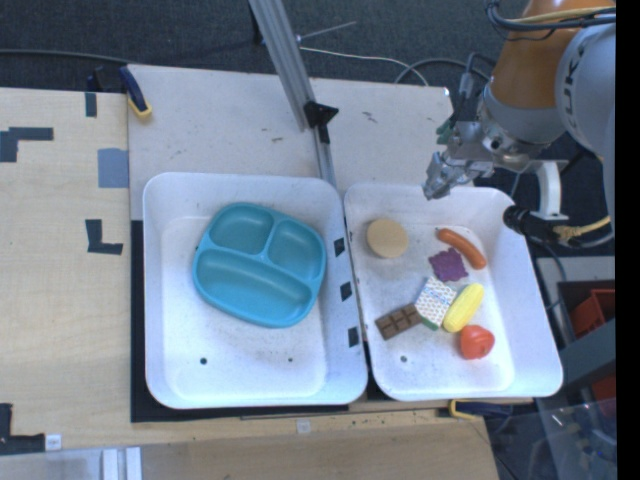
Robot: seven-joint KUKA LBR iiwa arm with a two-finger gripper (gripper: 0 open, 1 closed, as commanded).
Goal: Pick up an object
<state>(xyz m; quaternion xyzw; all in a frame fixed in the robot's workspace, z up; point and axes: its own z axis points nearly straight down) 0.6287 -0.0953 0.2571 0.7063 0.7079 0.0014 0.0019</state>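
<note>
Hovering over right bin (520, 268) far rim, gripper (438, 186) jaws state unclear; nearest: sausage (461, 247) lying diagonally just below, bun (387, 238) to lower-left.

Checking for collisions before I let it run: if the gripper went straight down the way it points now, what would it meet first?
Most likely the far rim of the right white bin: the gripper hangs over that edge. The round tan biscuit-like disc lies further in. Depth is unclear.
</note>
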